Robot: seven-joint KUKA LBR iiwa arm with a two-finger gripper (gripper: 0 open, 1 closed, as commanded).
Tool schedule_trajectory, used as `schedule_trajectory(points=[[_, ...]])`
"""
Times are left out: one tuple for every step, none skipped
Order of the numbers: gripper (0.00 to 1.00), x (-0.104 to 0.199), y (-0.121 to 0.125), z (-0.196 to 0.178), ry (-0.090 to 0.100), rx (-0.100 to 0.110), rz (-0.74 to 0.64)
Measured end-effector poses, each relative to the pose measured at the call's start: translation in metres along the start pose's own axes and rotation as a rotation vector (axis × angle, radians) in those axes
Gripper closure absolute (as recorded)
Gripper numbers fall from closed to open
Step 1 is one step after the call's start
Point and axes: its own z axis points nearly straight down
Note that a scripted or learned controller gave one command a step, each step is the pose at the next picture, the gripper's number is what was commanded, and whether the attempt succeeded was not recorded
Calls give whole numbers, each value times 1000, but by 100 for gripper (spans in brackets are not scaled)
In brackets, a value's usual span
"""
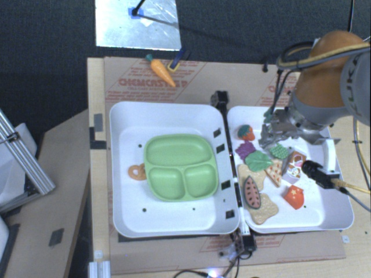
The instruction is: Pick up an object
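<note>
A: Where's the gripper (270, 136)?
B: Down over the right bin (339, 213), hanging above the toy food pile (purple grapes (246, 150), green leaf (258, 160), strawberry (246, 132) nearby). Can't tell about the fingers, too dark and blurry.
A: Holding anything?
B: Nothing visibly gripped. Watermelon slice (251, 191), red pepper (294, 197) and cookie (264, 209) lying lower in that bin.
A: Left bin (124, 213)?
B: Green divided plate (178, 167), pretzel (137, 172) touching its left edge. Carrot (162, 72) up on the cardboard.
</note>
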Motion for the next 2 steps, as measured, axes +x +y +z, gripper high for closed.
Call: schedule_trajectory(points=[[100, 38, -34, 10, 1, 1, 0], [100, 53, -45, 7, 0, -1, 1]])
